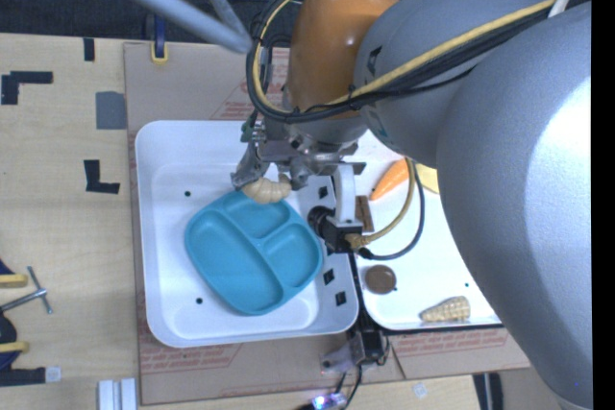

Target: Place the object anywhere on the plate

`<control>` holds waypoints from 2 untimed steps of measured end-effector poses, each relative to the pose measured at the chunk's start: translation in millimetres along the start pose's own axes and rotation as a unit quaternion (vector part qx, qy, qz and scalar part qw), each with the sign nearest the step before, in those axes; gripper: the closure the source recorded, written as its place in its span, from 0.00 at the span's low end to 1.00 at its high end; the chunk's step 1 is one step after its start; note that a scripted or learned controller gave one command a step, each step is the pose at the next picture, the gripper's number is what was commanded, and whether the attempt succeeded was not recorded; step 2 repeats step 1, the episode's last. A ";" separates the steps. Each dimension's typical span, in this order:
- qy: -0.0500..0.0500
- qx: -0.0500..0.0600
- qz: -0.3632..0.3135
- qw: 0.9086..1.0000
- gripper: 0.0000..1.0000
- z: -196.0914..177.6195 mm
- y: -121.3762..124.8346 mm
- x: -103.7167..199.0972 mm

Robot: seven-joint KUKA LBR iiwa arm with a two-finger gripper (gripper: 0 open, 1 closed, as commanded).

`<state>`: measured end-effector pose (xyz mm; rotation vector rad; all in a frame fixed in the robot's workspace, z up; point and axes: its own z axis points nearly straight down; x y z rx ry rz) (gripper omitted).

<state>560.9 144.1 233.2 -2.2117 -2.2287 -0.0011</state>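
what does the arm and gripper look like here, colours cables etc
The arm is bulky, smooth grey, with a rounded orange band above the wrist. Yellow and black cables run along it and loop round the wrist. The gripper is small, grey metal, with a black cable hanging beside it.

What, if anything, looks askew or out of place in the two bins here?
The blue plate sits skewed in the left bin, one corner near the wall. A pale croissant-like object rests at the plate's upper edge under the hand. Otherwise nothing is spilled or damaged.
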 end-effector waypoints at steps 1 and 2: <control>-0.001 0.001 0.002 1.000 0.00 0.8 0.3 -3.7; -0.001 0.001 0.002 1.000 0.00 0.8 0.3 -3.7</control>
